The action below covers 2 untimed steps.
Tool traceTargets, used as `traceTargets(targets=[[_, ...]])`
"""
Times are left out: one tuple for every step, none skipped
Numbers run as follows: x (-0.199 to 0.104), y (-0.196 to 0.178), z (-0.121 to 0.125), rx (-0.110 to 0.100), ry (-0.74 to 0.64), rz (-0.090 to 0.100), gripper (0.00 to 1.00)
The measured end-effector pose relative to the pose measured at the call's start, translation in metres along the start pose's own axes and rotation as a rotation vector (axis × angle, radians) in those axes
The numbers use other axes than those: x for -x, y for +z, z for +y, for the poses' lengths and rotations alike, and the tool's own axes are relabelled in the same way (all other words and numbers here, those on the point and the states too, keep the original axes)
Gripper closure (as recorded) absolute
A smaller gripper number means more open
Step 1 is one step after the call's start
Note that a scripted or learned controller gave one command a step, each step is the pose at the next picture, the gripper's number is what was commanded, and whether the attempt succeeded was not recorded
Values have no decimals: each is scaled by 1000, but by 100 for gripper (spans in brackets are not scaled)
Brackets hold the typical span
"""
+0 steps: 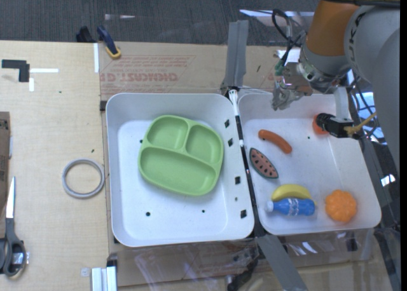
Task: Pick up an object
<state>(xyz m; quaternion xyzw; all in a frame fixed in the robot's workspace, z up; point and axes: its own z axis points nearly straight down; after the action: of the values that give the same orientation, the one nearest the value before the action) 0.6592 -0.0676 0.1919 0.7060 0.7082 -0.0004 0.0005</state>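
**Gripper (283,98) over far-left corner of right bin; no object seen in it**

Gripper hangs above the far-left corner of the right bin (321,166). Open or closed: cannot tell from this angle.

Candidates all lie loose on the right bin's floor.
- The sausage (275,142) is nearest, just on the near side of the gripper with bare floor around it. Judged the easiest pick, needing a short drop.
- The watermelon slice (263,163) lies close to the bin's left wall, which may crowd a descent.
- The banana (291,191) and blue bottle (291,207) touch each other at the near side, so a grab there risks catching both.
- The orange ball (341,206) sits alone in the near-right corner and is likely to roll.

The left bin (127,210) holds a green divided plate (182,155), lying flat and wide, so probably a poor target. A tape ring (83,177) and scissors (9,245) rest on the bench far to the left, well apart and no obstruction.
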Motion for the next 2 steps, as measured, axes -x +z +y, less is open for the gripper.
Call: traceTargets(targets=[[71, -15, -1, 0, 4, -1, 100], [70, -15, 0, 0, 3, -1, 0]])
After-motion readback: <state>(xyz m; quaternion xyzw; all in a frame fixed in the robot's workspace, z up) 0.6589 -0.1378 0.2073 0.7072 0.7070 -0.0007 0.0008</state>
